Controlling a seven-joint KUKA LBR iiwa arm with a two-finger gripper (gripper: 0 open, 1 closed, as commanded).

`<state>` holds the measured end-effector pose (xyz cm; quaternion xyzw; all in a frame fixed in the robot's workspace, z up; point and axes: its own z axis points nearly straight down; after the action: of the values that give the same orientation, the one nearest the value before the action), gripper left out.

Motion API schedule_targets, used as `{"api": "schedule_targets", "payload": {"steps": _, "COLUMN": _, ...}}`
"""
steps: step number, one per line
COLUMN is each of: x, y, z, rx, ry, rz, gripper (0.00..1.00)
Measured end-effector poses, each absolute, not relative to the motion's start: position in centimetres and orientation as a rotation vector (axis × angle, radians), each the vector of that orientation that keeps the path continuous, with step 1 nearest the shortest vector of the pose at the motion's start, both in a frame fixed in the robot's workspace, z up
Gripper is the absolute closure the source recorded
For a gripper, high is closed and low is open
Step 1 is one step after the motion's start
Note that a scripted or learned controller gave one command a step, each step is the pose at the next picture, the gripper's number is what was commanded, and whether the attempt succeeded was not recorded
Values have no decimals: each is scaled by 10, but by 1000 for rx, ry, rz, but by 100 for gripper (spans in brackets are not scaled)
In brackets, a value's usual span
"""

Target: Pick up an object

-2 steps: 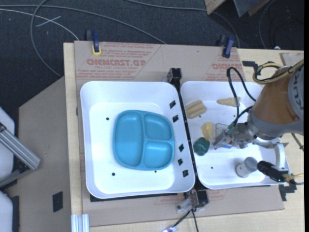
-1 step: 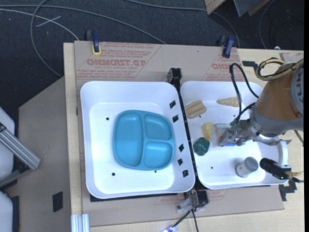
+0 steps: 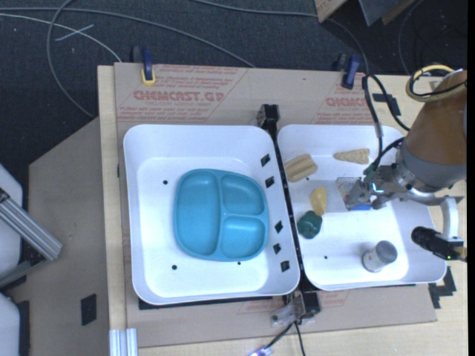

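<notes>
A blue divided plate (image 3: 220, 215) lies in the left bin (image 3: 141, 199), far left of the gripper (image 3: 359, 194). Nearer, in the right bin (image 3: 415, 269), lie a tan piece (image 3: 300, 167), a yellow piece (image 3: 318, 199) and a green ball (image 3: 309, 224). Whether the gripper is open or holds anything, I cannot tell. A grey cylinder (image 3: 379, 256) stands below it.

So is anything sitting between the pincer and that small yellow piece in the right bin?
Nothing visible. The pincer sits low in the right bin, and the stretch of white floor between it and the small yellow piece is bare. The green object lies just below that line, not across it.
</notes>
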<state>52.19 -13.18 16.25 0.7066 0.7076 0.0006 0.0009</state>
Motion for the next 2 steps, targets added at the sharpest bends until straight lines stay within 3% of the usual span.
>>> {"api": "schedule_targets", "payload": {"steps": 2, "x": 531, "y": -126, "z": 286, "rx": 2215, "ry": 2219, "rz": 5, "gripper": 100}}
